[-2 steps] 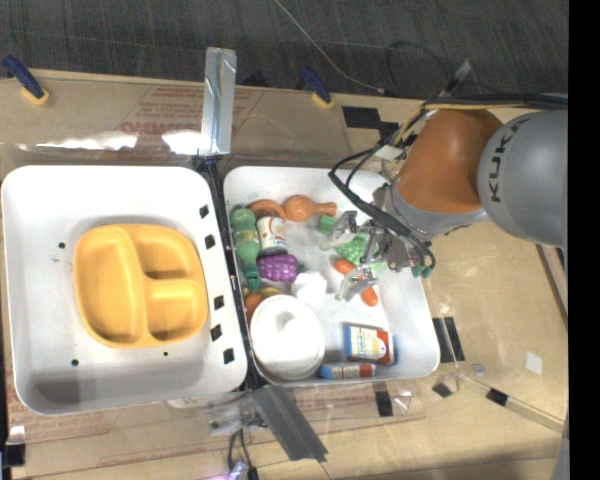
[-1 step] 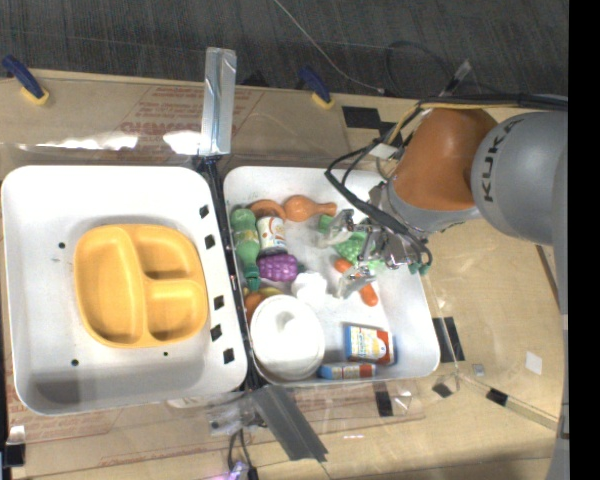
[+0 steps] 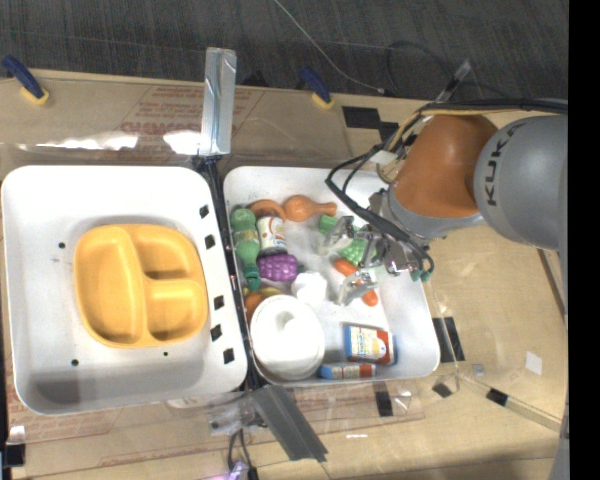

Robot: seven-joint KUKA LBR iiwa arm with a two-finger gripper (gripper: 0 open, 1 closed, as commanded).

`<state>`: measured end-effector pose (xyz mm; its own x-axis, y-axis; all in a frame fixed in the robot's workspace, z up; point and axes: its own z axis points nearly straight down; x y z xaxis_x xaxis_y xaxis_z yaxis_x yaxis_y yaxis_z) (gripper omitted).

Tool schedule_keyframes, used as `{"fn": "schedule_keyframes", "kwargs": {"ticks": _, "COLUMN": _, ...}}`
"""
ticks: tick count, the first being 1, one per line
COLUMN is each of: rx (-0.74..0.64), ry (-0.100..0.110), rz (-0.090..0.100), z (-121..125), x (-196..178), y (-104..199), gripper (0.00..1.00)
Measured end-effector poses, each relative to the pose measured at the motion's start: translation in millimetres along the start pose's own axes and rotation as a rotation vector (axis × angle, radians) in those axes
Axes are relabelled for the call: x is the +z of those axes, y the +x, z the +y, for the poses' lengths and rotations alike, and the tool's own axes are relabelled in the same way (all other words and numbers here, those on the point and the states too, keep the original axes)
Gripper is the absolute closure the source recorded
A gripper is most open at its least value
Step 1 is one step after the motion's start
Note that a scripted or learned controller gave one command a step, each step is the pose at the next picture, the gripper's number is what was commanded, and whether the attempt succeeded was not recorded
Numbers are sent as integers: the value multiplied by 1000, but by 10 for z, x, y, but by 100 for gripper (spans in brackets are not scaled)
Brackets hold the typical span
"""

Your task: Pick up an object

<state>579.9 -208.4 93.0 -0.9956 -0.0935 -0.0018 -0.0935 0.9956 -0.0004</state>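
My gripper [image 3: 368, 264] is low in the right bin [image 3: 416, 320], at its right-middle, among small toys. Under the wrist lie a green toy [image 3: 352, 249] and a small orange piece [image 3: 344, 266]. Close by on the left are purple grapes [image 3: 277, 266] and a small white piece [image 3: 310, 288]. An orange gourd-shaped toy [image 3: 304, 208] lies at the back of the bin. A green bottle [image 3: 245, 240] and a small can [image 3: 271, 232] rest along its left wall. I see nothing clearly held between the fingers.
A white round lid or bowl [image 3: 286, 334] fills the right bin's front left, with a blue-and-orange box [image 3: 366, 343] and a marker [image 3: 345, 371] at the front. The left bin [image 3: 30, 208] holds a yellow divided tray [image 3: 140, 283]. Black cables [image 3: 355, 168] loop above the wrist.
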Motion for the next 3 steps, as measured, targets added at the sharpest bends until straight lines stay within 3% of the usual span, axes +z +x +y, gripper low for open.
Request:
{"fn": "schedule_keyframes", "kwargs": {"ticks": 1, "rx": -4, "ry": 0, "rz": -3, "z": 15, "x": -111, "y": -21, "gripper": 100}}
{"fn": "schedule_keyframes", "kwargs": {"ticks": 2, "rx": -4, "ry": 0, "rz": -3, "z": 15, "x": -107, "y": -19, "gripper": 0}}
{"fn": "schedule_keyframes", "kwargs": {"ticks": 3, "rx": 24, "ry": 0, "rz": 0, "z": -9, "x": -6, "y": -4, "gripper": 0}}
